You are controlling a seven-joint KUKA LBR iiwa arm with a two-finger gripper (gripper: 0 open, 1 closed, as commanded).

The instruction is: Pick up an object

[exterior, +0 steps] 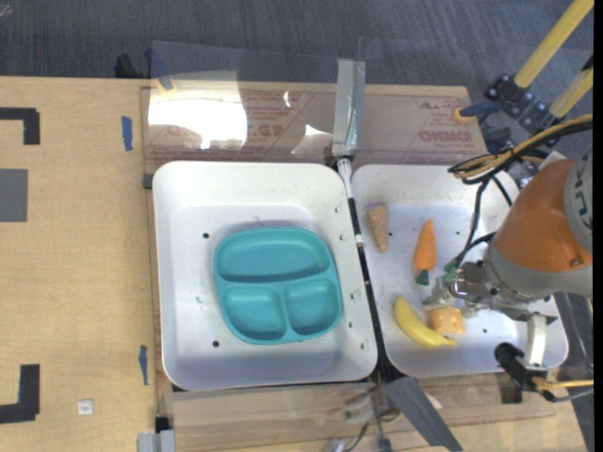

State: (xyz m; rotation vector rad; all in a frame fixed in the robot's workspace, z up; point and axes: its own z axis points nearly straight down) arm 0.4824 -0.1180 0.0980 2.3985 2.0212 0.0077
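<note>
The right bin [490, 191] holds a yellow banana [417, 324], an orange carrot [426, 245], a tan cone-shaped piece [379, 224] and a small tan lump [448, 321]. My gripper [450, 295] hangs low over the bin's front part, right above the tan lump and beside the banana's right end. The orange wrist band [537, 224] sits above it at the right. The carrot lies just to the upper left of the gripper.
In the left bin [179, 205] lies a teal plate with three compartments [277, 282]. A clear plastic panel and a grey post [347, 111] stand behind the bins. Cables [490, 163] and yellow struts run at the upper right.
</note>
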